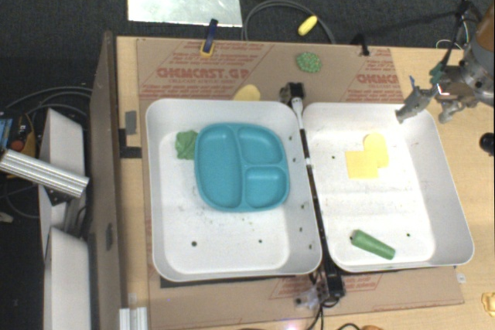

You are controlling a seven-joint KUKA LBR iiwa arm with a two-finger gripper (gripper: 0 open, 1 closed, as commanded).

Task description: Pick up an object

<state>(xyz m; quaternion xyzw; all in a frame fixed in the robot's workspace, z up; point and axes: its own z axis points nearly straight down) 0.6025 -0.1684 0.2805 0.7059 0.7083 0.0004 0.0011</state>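
our tool (428,106) hangs spread apart at the right bin's (433,189) far corner, so we should centre over the yellow piece (365,158) before descending

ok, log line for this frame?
gripper: open, above right bin's far right corner, holding nothing | right bin: yellow piece, green piece | left bin: blue divided plate

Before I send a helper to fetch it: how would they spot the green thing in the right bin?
Find the right-hand white bin. Look near its front edge, below the flat yellow pieces. There lies the green object, a small sausage-shaped piece set at a slant, the only green and only rounded thing in that bin.
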